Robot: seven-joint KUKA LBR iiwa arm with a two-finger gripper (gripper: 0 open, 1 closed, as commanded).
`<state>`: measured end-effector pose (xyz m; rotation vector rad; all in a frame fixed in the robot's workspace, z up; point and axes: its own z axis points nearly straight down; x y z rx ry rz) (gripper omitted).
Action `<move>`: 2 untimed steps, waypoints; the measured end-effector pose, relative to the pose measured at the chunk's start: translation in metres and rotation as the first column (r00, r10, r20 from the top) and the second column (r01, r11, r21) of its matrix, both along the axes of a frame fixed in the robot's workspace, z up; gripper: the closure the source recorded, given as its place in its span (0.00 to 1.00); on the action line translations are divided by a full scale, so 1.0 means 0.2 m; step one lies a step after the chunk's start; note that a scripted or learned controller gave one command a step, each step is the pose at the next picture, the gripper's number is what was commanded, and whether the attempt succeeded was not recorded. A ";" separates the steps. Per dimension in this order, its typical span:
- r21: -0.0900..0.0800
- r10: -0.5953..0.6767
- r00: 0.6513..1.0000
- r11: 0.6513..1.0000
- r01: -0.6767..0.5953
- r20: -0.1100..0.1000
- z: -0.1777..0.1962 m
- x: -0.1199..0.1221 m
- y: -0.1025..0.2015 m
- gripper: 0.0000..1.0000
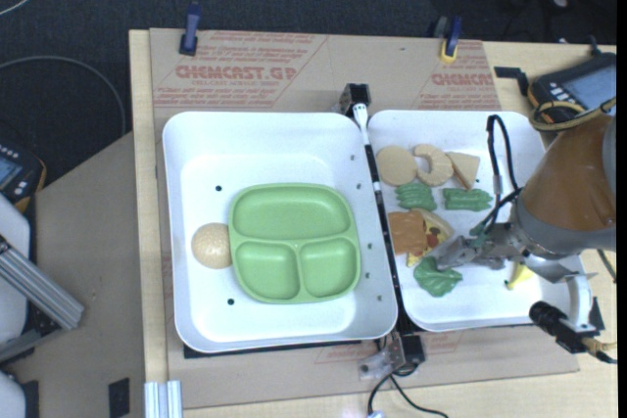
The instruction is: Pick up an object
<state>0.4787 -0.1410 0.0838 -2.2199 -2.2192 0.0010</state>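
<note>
The right bin (475,306) holds several toy foods. A tan round piece (394,165), a curved tan piece (431,162) and a pale wedge (464,167) lie at its back. Two green leafy pieces (415,197) (466,201) sit below them. An orange-brown slice (411,232) lies near the bin's left wall, and another green leafy piece (437,279) lies in front of it. My gripper (453,255) is low over the bin, between the slice and that front green piece, and may be touching them. I see nothing lifted.
A green divided plate (294,242) fills the middle of the left bin (186,162), with a tan round bun (211,246) beside its left edge. A small yellow piece (519,277) lies under the arm's wrist. The grey and orange arm (578,191) covers the right bin's right side.
</note>
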 end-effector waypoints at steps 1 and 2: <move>-0.003 0.004 1.000 1.000 -0.004 0.007 0.01 0.10 0.21 0.00; 0.000 -0.002 1.000 1.000 0.002 0.004 0.01 0.00 0.20 0.00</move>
